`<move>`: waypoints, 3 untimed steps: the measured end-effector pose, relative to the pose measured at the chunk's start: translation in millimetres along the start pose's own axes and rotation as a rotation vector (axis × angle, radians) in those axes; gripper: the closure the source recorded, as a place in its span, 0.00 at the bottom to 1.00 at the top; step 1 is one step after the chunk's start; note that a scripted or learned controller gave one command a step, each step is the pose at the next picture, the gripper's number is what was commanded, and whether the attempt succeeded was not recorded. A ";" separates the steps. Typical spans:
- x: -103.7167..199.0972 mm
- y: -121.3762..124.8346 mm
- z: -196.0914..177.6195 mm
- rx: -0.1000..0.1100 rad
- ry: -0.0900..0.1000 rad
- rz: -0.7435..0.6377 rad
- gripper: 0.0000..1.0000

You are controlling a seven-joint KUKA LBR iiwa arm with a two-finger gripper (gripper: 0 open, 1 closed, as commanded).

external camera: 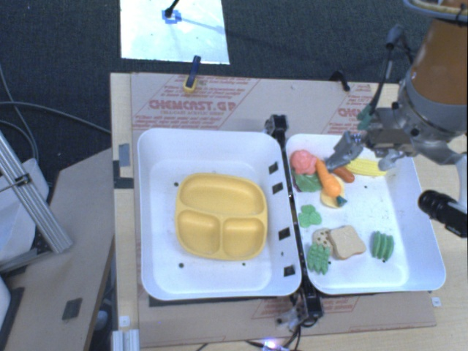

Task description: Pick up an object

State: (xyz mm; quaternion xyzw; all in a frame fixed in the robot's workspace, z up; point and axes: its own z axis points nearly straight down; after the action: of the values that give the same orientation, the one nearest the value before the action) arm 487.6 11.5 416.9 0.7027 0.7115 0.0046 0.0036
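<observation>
The right bin (418,229) holds several toy foods. At its upper left lie a pink-red piece (303,160), an orange carrot (330,182) over a green leaf (307,183), and a yellow corn-like piece (365,168). Lower down are a bread slice (346,241), a cookie (321,237), a small green sprig (309,215), a leafy green piece (318,258) and green pods (382,245). My gripper (342,155) hangs over the upper part of this bin, tilted down-left, just above the carrot's top end and next to the corn piece. Nothing is visibly held.
The left bin (157,196) carries a yellow divided plate (219,215). A black divider with clips (287,196) runs between the bins. A black cylinder (442,210) juts in over the right bin's right rim. Cardboard (219,104) lies beyond the bins.
</observation>
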 end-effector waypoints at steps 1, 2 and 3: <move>-4.9 0.3 -6.7 0.004 -0.002 0.003 1.00; 21.6 -5.3 235.8 0.023 -0.001 0.011 1.00; 20.6 -2.4 217.7 0.009 0.000 0.012 1.00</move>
State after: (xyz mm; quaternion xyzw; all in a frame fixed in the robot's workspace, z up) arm 487.5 32.4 199.3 0.7068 0.7074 0.0012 0.0005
